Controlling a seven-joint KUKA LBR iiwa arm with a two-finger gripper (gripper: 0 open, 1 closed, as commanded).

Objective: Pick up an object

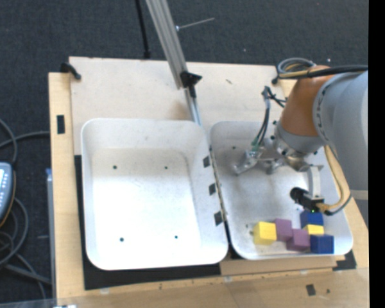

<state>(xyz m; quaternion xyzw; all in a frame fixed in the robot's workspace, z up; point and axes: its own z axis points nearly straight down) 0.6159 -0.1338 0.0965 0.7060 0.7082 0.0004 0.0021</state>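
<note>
In the right bin [234, 140], a cluster of small blocks lies near the front edge: a yellow block [265, 231], two purple blocks [284, 228] [299, 239], and blue blocks [311, 218] [321, 243] with a small yellow piece [315, 230] between them. My gripper [256, 162] hangs low over the middle of the right bin, behind and to the left of the cluster and apart from it. I see no block at the gripper. The grey arm with its orange band [301, 111] covers the bin's back right part.
The left bin [147, 191] stands beside the right one, sharing a raised divider edge [215, 185]. A slanted metal camera pole [173, 43] rises from the bench behind the bins. A black cable connector [301, 196] dangles above the blue blocks.
</note>
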